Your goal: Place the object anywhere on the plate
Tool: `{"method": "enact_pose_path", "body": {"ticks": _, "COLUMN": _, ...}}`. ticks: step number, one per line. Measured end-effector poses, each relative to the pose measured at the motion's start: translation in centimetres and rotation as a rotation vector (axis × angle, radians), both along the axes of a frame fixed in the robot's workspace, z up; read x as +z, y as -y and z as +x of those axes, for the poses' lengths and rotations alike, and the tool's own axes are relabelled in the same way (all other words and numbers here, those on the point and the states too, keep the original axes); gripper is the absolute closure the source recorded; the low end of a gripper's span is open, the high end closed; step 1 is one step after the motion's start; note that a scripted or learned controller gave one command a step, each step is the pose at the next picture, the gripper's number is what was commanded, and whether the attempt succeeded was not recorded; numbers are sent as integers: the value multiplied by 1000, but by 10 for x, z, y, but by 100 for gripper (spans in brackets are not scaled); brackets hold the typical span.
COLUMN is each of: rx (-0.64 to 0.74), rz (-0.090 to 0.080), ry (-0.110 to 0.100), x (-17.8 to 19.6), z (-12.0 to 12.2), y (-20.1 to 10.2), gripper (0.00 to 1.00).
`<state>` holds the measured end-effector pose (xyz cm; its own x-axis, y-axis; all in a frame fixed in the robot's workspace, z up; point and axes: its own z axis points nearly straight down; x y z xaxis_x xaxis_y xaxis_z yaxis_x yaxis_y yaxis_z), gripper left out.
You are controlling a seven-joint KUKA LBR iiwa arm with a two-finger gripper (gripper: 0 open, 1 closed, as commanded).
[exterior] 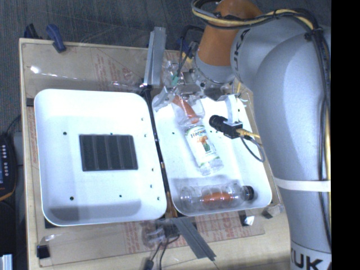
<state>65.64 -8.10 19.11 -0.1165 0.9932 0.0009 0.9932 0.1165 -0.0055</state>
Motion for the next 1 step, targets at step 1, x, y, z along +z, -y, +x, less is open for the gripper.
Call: {"method": "enact_pose_path", "body": {"ticks": 1, "rx": 304, "rz": 2, "ry": -2, "x": -1, "z": -56, "y": -35, "gripper": 100}}
